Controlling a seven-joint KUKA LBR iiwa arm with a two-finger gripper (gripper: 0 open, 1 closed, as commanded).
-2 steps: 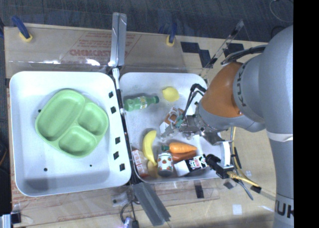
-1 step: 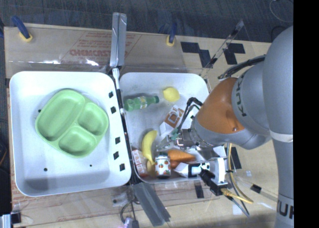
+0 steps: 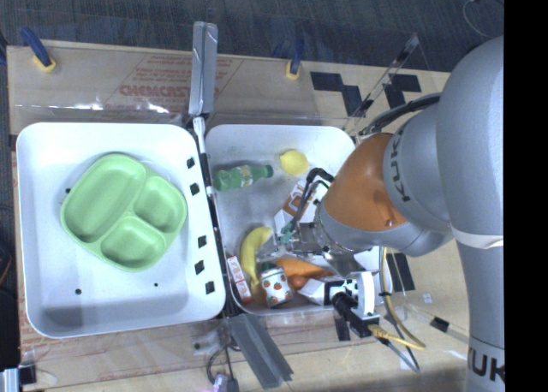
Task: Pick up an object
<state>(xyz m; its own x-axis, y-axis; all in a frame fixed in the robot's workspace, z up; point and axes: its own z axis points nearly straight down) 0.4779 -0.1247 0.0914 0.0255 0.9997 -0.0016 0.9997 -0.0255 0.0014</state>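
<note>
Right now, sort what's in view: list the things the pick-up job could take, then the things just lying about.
For the job, all in the right bin:
green bottle
lemon
banana
carrot
small can
gripper, low over this pile

Lying about:
green divided plate in the left bin
blue clamps on the bench's back edge

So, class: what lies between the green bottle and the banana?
Bare white bin floor separates the green bottle from the banana in the camera view.

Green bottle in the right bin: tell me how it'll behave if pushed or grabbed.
The green bottle lies on its side on the right bin's smooth floor, so it would probably roll when nudged. Its rounded body looks slippery. It seems small, so likely light.
</note>
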